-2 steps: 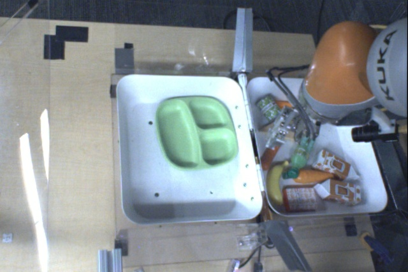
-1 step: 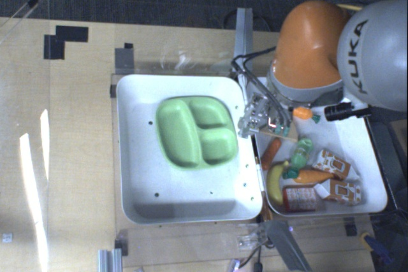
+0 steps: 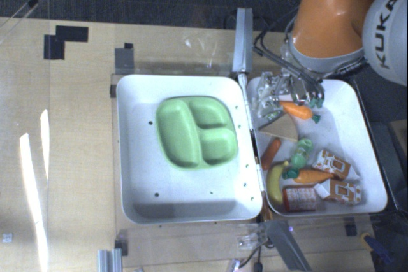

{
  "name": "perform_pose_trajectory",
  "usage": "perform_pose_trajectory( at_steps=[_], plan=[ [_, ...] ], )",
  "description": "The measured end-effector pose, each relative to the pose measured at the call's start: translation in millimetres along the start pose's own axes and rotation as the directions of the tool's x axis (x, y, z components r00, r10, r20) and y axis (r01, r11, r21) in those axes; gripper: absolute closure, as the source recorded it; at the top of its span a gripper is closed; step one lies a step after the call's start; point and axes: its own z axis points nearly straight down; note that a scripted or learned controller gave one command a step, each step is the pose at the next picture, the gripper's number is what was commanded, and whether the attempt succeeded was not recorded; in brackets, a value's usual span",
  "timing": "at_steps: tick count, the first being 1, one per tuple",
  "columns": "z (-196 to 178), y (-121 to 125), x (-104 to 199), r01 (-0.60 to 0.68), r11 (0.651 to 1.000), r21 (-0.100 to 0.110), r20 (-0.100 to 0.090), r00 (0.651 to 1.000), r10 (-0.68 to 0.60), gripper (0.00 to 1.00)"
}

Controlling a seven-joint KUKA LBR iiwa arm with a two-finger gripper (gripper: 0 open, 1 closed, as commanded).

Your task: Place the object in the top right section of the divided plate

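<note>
The gripper [image 3: 282, 97] hung over the upper left part of the right bin [image 3: 373, 156], its metal fingers [image 3: 268, 99] a bright tangle under the orange wrist; whether they stood apart or together could not be told. A small carrot [image 3: 297, 111] lay touching or just beside the fingertips, at centre right of the frame, and it was unclear whether it sat between them or simply on the bin floor. It was judged the likely object of the task.

Lower in the same bin lay a red sausage-like piece [image 3: 270, 151], a banana [image 3: 275, 183], a green bottle [image 3: 299, 155], a second carrot [image 3: 312, 176] and printed cartons [image 3: 335, 165].

The green divided plate [image 3: 195, 132] sat in the left bin [image 3: 137, 194], at centre frame, well apart from the gripper; its top right section [image 3: 210, 111] held nothing.

Risks from here: an off-centre grasp could let the tapered carrot slip out during lifting, and on release it might roll over the low divider into the neighbouring section.
</note>
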Motion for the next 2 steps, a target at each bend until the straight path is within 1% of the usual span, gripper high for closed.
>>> perform_pose_trajectory(
  at_steps=[1, 2],
  plan=[
    [8.0, 62.1, 36.7, -0.100, 0.995, -0.001, -0.004, 0.995, 0.100, 1.00],
    [2.0, 114.7, 14.6, 0.182, 0.983, -0.003, -0.001, 0.983, -0.182, 1.00]
  ],
)
